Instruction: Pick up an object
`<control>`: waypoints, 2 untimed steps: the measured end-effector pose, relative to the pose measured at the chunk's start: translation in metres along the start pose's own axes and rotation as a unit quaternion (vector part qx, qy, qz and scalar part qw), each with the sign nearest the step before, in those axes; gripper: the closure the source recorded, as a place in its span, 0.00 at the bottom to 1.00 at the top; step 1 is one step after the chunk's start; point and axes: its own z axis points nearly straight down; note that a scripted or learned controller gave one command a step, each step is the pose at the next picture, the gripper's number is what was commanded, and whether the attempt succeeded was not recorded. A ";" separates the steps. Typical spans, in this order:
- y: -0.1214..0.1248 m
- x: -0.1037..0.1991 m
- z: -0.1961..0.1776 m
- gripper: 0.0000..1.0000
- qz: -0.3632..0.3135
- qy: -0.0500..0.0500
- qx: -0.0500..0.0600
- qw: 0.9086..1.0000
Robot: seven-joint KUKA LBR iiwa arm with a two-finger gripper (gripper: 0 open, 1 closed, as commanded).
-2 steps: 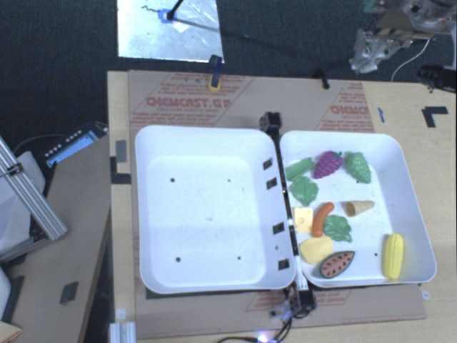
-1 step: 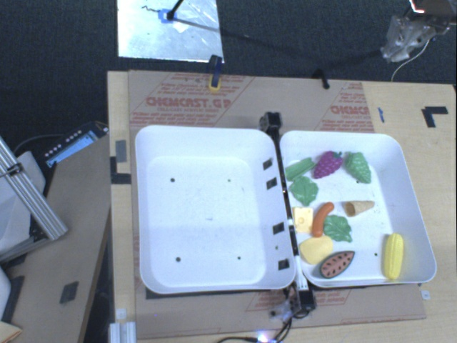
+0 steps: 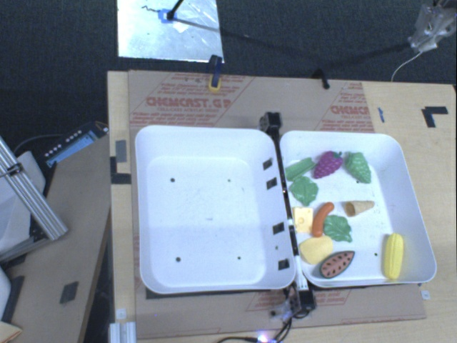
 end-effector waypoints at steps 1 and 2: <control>0.000 -0.055 -0.030 1.00 0.000 0.000 0.000 1.000; -0.024 0.007 -0.008 1.00 -0.005 0.002 0.003 1.000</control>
